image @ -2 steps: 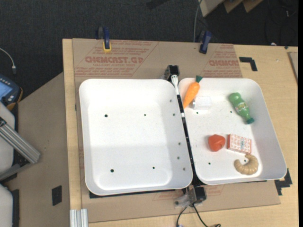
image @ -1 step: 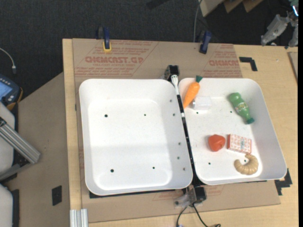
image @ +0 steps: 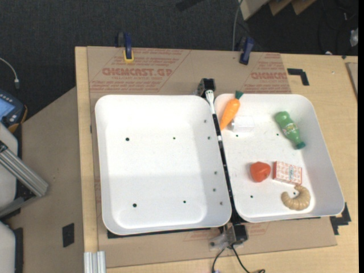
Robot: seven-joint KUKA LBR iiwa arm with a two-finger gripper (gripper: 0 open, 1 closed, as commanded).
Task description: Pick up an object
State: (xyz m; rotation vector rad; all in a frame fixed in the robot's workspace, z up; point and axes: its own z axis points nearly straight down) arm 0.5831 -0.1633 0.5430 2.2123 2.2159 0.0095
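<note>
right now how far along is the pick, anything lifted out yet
Nothing looks done yet. The carrot, green bottle, red piece, small pink box and tan curved toy all lie in the right bin. Nothing is in hand. The whole pick is left: reaching in, closing on one object and lifting it.

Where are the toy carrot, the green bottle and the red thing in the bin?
carrot (image: 229, 112), camera view, middle of its orange body
green bottle (image: 289, 128), camera view, middle of its body
red object (image: 260, 172), camera view, its centre
</note>
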